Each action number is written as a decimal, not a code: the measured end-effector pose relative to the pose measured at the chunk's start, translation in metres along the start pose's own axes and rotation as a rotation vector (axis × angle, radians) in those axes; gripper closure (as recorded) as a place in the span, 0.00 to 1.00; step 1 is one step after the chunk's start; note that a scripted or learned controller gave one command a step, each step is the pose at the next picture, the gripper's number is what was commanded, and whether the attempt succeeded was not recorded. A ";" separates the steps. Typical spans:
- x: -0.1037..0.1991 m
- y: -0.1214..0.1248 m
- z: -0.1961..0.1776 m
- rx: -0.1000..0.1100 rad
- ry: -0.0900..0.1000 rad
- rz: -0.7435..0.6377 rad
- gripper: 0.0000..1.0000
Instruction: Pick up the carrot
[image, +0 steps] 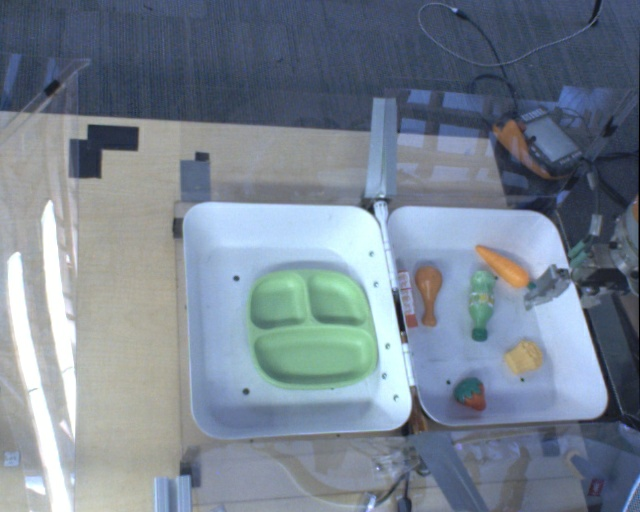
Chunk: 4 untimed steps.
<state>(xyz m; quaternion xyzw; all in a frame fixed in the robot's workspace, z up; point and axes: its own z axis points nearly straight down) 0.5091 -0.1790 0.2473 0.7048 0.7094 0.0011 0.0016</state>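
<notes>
The carrot (502, 266) is orange and lies slantwise in the upper part of the right bin (590, 385), its thick end toward the lower right. My gripper (549, 284) reaches in over the bin's right wall and sits just right of and slightly below the carrot's thick end, apart from it. Nothing shows in the gripper.
In the right bin also lie a brown drumstick (429, 292), a green bottle (481, 304), a yellow piece (523, 356) and a red-and-green strawberry (470, 394). The left bin (210, 400) holds a green divided plate (312, 329). Cables and gear sit behind the right bin.
</notes>
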 end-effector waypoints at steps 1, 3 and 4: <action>-0.021 0.068 0.081 -0.001 -0.001 -0.211 0.00; -0.023 0.133 0.147 -0.012 -0.004 -0.069 1.00; 0.061 0.162 0.051 -0.005 0.000 -0.004 1.00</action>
